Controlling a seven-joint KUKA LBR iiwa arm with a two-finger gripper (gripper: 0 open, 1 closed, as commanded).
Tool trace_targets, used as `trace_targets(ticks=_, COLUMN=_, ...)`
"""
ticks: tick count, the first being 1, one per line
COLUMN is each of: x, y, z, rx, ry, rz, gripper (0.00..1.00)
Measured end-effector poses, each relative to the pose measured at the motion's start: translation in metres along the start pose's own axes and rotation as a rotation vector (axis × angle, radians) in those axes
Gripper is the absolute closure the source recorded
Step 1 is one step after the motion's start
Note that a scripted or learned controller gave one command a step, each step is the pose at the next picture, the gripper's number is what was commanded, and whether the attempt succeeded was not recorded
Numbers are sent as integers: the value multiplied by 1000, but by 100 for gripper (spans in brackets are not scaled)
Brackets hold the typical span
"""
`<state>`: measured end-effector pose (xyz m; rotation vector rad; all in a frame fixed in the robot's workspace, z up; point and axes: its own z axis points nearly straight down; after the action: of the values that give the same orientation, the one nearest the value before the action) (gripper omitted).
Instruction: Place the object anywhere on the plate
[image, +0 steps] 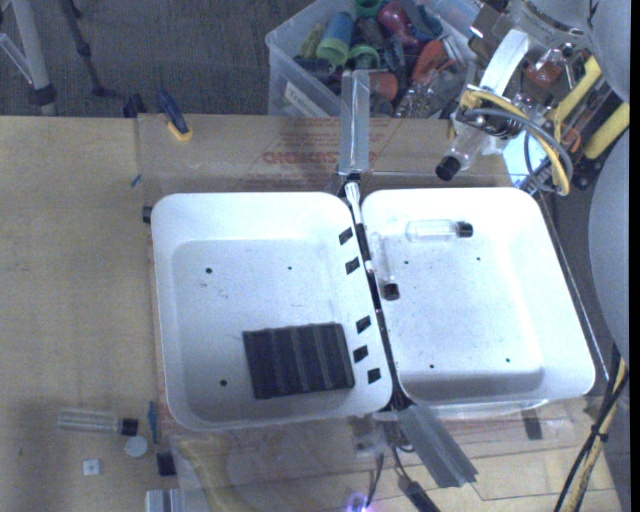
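Note:
A clear plastic tube with a black cap (438, 230) lies on its side near the back wall of the right bin (520, 375). In the front part of the left bin (190, 250) lies the plate, a black ribbed rectangle (298, 360). My gripper (505, 100) hangs high above the back right corner of the bench, behind the right bin and well away from both the tube and the plate. Nothing is visibly held in it.
A small black piece (390, 291) sits at the right bin's left wall, by the divider (362, 270). A clear box of colourful items (370, 45) stands behind the bins. Small loose parts (125, 430) lie on the bench at the front left.

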<state>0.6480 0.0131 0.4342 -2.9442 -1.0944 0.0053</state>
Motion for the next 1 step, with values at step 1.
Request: trace_targets(ticks=1, x=18, y=-9, z=0, rx=-2, ry=4, rz=350, gripper=100)
